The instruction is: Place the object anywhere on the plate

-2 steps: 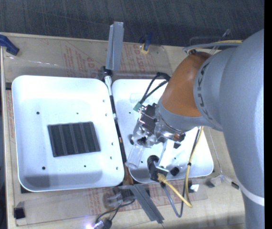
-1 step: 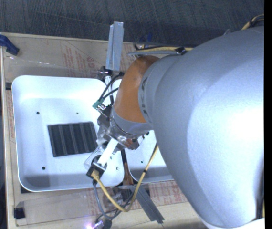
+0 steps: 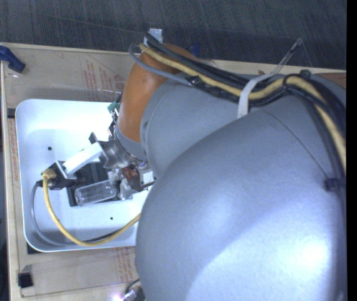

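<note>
One white bin (image 3: 28, 130) at the frame's left held the gripper (image 3: 81, 190), low over its floor, its finger spread and hold impossible to tell, and no plate or object could be made out.

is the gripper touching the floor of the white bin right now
Cannot tell. In the camera view the gripper sits low over the white bin, but the slanted angle hides any gap or contact beneath it.

White bin (image 3: 31, 121); grey arm (image 3: 241, 193), orange band (image 3: 138, 99); yellow cable (image 3: 62, 227)
</note>
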`<state>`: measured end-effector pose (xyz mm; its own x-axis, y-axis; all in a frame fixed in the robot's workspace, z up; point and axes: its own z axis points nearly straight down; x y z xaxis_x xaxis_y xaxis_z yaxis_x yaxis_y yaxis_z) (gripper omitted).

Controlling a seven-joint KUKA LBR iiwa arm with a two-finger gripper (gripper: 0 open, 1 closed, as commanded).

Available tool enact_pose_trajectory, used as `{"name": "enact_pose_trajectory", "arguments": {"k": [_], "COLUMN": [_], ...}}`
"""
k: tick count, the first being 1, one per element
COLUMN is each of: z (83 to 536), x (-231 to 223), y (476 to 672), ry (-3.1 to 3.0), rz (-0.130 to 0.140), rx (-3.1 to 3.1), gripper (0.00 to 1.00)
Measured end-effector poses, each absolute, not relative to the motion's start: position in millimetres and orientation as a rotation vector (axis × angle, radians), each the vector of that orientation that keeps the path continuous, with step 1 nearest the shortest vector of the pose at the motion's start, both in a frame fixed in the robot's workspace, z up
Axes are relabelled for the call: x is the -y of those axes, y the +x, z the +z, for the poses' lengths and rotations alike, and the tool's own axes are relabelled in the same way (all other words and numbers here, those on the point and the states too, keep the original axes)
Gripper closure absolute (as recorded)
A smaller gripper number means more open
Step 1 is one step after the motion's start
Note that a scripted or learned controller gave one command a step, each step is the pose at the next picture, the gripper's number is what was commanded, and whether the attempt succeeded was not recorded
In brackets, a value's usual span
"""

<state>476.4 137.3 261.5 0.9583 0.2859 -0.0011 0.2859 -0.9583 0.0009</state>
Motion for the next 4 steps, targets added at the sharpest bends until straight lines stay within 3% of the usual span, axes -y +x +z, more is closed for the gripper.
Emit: {"name": "enact_pose_trajectory", "arguments": {"k": [1, 2, 3, 4], "z": [226.5, 381.8, 276.2, 289.9], "x": [-150.6, -175.7, -113.9, -75.5], "y": [541.4, 533.5, 475.0, 549.5], "ry": [3.101, 3.015, 3.022, 3.035], "rz": [-0.008, 0.0, -0.013, -0.01], "rx": [-0.483, -0.894, -0.868, -0.822], "gripper": [1.0, 1.0, 1.0, 1.0]}}
